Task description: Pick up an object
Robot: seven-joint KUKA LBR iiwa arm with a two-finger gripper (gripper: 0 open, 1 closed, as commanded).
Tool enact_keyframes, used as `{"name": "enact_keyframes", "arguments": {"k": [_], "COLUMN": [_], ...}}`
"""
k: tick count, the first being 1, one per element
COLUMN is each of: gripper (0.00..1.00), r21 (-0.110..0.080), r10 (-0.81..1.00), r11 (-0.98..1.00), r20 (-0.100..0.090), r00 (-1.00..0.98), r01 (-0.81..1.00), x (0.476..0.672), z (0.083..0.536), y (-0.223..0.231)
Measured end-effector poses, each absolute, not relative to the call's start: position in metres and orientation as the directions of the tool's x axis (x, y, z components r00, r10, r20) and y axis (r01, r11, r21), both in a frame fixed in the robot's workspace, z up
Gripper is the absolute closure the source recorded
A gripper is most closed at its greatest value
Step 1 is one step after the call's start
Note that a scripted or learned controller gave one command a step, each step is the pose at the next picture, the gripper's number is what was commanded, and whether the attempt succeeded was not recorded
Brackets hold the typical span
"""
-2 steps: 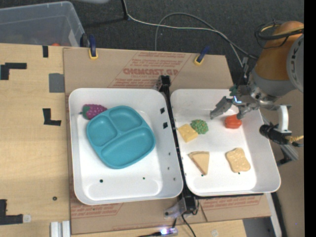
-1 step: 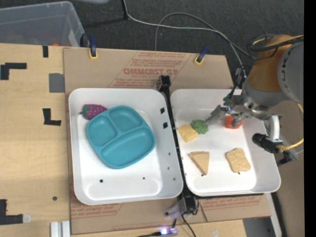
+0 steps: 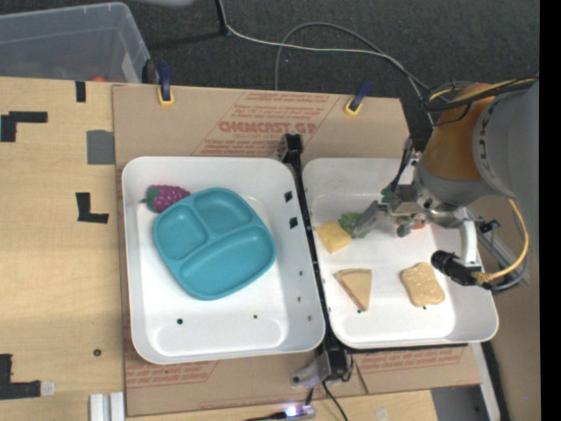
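Bread wedge (image 3: pixel 356 286): nearest the bottom of the frame, in my right bin (image 3: pixel 473 327), lower centre of it. A tan triangle; its tip points down and slightly right, its long axis running from upper left to lower right.
Cracker (image 3: pixel 422 285): just right of the wedge, apart from it. A rounded tan square, tilted, its longer side running upper left to lower right.
Cheese block (image 3: pixel 333 237): yellow, at the right bin's left wall, above the wedge. It touches the green piece to its right.
Green piece (image 3: pixel 353 224): small and leafy-looking, mid-frame, just right of the cheese. Too small for me to tell which way it points.
My gripper (image 3: pixel 369 220): I reach in from the right; my fingers (image 3: pixel 375 215) slant down and left, their tips right at the green piece. From this angle I cannot tell how far apart they stand, nor whether anything sits between them.
My arm (image 3: pixel 491 147): grey with the orange band, over the right bin's upper right.
Blue plate (image 3: pixel 215 241): three compartments, centre of the left bin (image 3: pixel 219 336).
Grapes (image 3: pixel 165 197): purple bunch with a green end, touching the plate's upper left rim.
Clamps (image 3: pixel 164 88): two yellow ones on the cardboard's far edge.
Clear tub (image 3: pixel 74 42): upper left corner.
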State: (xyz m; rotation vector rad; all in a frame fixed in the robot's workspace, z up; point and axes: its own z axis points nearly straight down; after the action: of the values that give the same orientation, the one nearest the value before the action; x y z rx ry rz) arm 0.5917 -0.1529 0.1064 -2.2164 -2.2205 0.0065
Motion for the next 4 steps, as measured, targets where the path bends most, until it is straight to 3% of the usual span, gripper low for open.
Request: {"name": "enact_keyframes", "arguments": {"k": [1, 4], "gripper": [1.00, 1.00], "r21": [-0.003, 0.004], "r10": [1.000, 1.000], "r11": [0.003, 0.001], "r20": [0.000, -0.001], "r00": [-0.003, -0.001], "r01": [1.000, 1.000], "x": [0.593, 0.581], "z": [0.119, 0.261], "y": [-0.152, -0.148]}}
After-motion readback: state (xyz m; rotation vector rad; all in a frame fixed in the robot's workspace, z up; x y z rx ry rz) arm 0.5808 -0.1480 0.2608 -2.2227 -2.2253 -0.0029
